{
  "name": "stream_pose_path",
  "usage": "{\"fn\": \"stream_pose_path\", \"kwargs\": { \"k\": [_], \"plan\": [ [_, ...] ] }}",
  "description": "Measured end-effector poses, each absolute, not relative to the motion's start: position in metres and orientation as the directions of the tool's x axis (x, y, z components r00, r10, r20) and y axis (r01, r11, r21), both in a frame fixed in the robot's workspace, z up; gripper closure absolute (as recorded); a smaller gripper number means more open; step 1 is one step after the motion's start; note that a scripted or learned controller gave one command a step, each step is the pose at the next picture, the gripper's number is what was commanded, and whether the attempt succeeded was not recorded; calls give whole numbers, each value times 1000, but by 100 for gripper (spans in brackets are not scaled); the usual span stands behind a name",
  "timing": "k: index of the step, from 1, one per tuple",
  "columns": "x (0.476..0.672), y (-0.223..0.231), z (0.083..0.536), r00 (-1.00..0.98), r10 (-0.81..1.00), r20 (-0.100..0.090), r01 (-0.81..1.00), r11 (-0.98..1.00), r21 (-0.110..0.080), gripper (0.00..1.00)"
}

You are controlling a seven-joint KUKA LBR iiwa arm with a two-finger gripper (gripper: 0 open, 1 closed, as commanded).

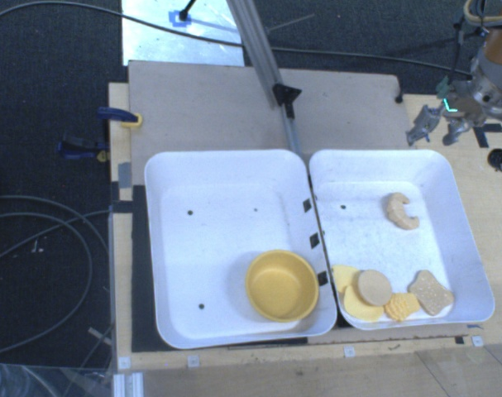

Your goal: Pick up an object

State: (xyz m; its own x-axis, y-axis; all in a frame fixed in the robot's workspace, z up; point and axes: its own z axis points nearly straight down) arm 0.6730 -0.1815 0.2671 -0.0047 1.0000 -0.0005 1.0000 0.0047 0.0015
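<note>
My gripper [438, 131] hangs at the upper right, just beyond the far right corner of the right bin [457, 190]. Its two grey fingers are spread apart with nothing between them. Inside the right bin lie a tan croissant [401, 210] near the middle, and along the front edge a round beige disc [374, 288] on a yellow slab [356, 299], a small waffle-patterned cracker [402, 307] and a brown toast slice [431, 293]. A yellow bowl [281, 284] sits in the left bin [217, 197] at its front right.
A slanted metal pole [259, 48] crosses the bench behind the bins. Black cables [44, 246] loop on the floor to the left, and blue and yellow clamps [102, 131] grip the bench's left edge.
</note>
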Motion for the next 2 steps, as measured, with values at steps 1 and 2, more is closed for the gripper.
{"fn": "stream_pose_path", "kwargs": {
  "k": [1, 2],
  "plan": [
    [673, -182, 268, -5, 1000, -1, 1000, 5, 3, 0],
    [670, -176, 224, -6, 1000, -1, 1000, 6, -1, 0]
  ]
}}
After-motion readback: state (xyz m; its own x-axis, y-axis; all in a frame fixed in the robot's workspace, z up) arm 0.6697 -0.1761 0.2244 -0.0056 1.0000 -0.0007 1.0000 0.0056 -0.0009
